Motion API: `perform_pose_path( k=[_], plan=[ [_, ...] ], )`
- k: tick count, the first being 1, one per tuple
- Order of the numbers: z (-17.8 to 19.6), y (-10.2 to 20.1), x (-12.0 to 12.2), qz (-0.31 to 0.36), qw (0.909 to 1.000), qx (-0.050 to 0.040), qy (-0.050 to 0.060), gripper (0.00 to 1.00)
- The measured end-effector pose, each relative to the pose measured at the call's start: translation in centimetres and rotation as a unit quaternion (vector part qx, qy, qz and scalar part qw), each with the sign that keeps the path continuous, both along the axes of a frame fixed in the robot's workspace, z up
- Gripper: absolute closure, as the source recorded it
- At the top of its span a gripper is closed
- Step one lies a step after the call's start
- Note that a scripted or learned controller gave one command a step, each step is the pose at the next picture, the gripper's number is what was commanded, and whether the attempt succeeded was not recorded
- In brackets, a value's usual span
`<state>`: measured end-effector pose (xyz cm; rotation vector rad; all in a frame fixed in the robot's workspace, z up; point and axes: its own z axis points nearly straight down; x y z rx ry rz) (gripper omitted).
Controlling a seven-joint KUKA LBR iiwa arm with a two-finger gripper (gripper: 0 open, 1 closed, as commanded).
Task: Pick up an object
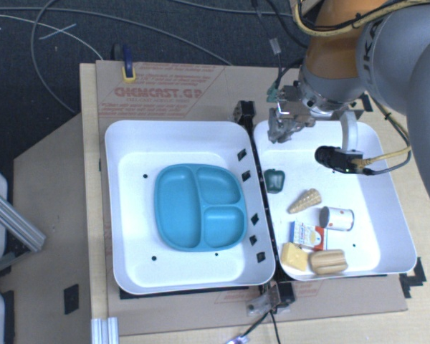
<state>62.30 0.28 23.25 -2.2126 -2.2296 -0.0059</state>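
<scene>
Cone [304,201] in right bin [394,213], lying flat, well apart from gripper [281,131]

Lay near bin's middle, long axis slanting, narrow tip toward upper right, wide end lower left; cup [274,180] just beside, can [336,218] near. Best approached from above, fingers closing across the short width, not along the slant. Gripper hung over bin's far corner, grasping nothing; open or clenched, cannot tell
</scene>
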Motion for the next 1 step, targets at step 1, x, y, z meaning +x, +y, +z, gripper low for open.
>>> perform_pose_path(
  k=[1],
  plan=[
    [0.5,6.21,0.46,0.0,1.0,0.0001,0.0,1.0]
  ],
)
